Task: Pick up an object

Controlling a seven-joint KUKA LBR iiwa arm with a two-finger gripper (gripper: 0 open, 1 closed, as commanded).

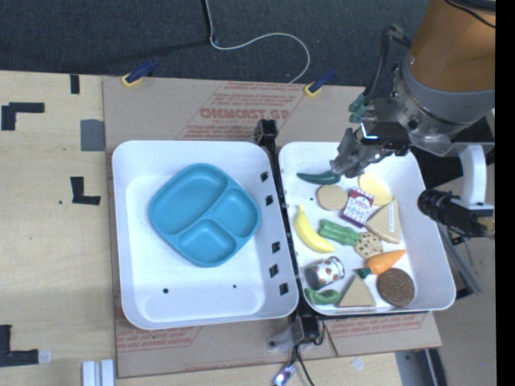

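My gripper (346, 166) hangs low over the back left part of the right bin (438, 256). Its tip meets the right end of a dark green chili pepper (315, 178) that lies near the bin's back left corner. From this angle I cannot tell whether the pepper is gripped. Just below the gripper lie a tan round piece (328, 197), a purple box (356, 207) and a yellow lemon (375, 188). Further forward are a banana (307, 230), a green bean pod (338, 233), a carrot (385, 260) and a small can (326, 272).
The left bin (137, 296) holds a blue sectioned plate (205, 214). A brown round cookie (396, 286), a sandwich wedge (358, 294) and a cracker (370, 244) crowd the right bin's front. A divider with black clips (278, 215) separates the bins. A white cable (257, 43) lies behind.
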